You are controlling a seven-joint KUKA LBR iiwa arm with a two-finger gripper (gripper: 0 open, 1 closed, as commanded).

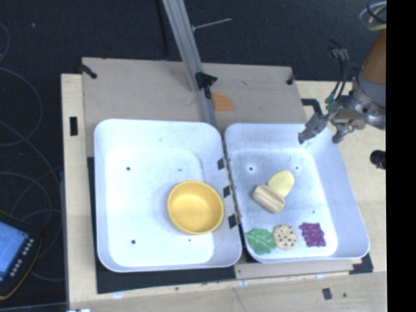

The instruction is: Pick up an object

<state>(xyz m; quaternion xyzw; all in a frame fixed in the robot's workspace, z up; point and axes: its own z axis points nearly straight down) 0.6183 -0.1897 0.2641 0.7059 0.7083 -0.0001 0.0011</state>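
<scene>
In the camera view, the gripper (323, 130) hangs over the far right corner of the right bin (338, 194), its two fingers (308, 131) spread apart with nothing between them. The grey arm (370, 77) enters from the right edge. Inside that bin, a pale yellow piece (281, 182) lies touching a tan roll-shaped toy, perhaps a hot dog (268, 198), near the middle. Along the near edge sit a green leaf (260, 240), a speckled cookie (285, 236) and a purple bunch of grapes (312, 234), side by side. In the left bin (123, 174), a yellow bowl (195, 207) rests upright towards the near right corner
</scene>
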